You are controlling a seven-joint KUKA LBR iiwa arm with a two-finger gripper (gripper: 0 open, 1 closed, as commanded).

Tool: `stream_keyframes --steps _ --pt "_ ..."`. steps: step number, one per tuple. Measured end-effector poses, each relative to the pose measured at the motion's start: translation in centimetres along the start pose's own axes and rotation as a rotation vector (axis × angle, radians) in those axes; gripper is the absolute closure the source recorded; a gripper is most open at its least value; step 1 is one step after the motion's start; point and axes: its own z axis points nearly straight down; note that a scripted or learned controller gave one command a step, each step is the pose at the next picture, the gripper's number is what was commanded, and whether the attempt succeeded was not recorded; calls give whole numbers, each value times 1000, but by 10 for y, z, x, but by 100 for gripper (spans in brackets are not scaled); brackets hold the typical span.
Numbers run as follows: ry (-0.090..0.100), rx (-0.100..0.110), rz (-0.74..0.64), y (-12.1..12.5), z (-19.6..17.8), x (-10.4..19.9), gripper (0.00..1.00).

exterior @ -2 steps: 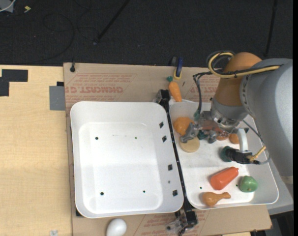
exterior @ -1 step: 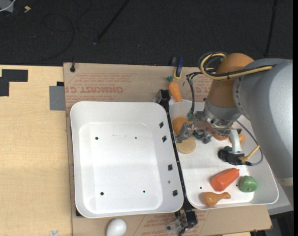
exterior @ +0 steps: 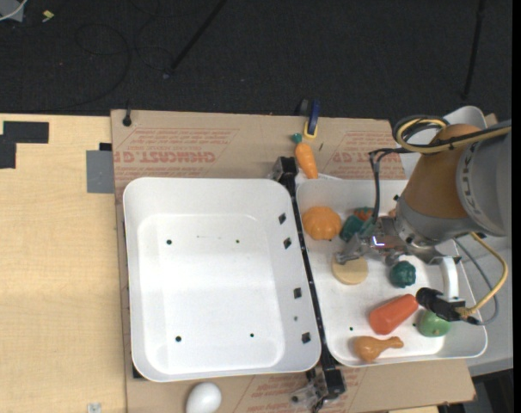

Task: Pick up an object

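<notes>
My gripper (exterior: pixel 357 246) is down in the right bin (exterior: pixel 467 344), at the end of the grey arm with its orange band (exterior: pixel 437 183). It hangs just above a beige disc (exterior: pixel 350 271) and right beside a teal object (exterior: pixel 357 224). An orange round fruit (exterior: pixel 321 223) lies to its left. A dark teal ball (exterior: pixel 403 274) sits to its right. Nearer the front lie a red-orange pepper (exterior: pixel 391 313), a green piece (exterior: pixel 432 323) and a yellow-orange gourd (exterior: pixel 376 347).
The left bin (exterior: pixel 149 231) adjoins the right one along a black divider (exterior: pixel 297 256). A small carrot (exterior: pixel 306 160) lies at the back by the bins' corner. A white egg (exterior: pixel 204 397) rests on the cardboard in front. Cables (exterior: pixel 467 299) trail at the right.
</notes>
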Motion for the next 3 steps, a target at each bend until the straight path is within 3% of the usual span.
stream_keyframes --steps 1,2,3 --pt "3 33 -12 39 7 32 0" --pt "1 7 -8 65 3 59 0" --pt "-1 10 -3 31 5 26 0"
